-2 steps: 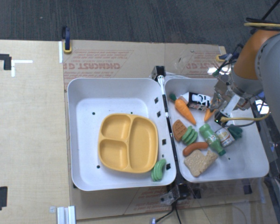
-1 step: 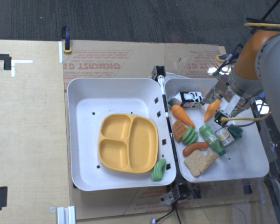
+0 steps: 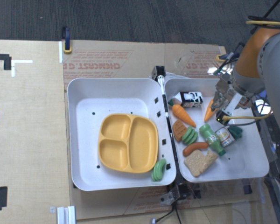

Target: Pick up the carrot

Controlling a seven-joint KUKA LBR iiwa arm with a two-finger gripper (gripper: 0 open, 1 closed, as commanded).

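A small orange carrot (image 3: 208,110) is being held tilted between the closed fingers of the gripper (image 3: 216,107), at about one o'clock in the right bin (image 3: 252,169). A larger carrot (image 3: 183,115) is being left lying at ten o'clock there, beside a cookie (image 3: 178,129). The piece is probably being gripped at its upper end so that it hangs clear of the clutter.

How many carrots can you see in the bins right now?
2, both in the right bin: one carrot lying near the divider, another carrot tilted beside the gripper. Others may be hidden.
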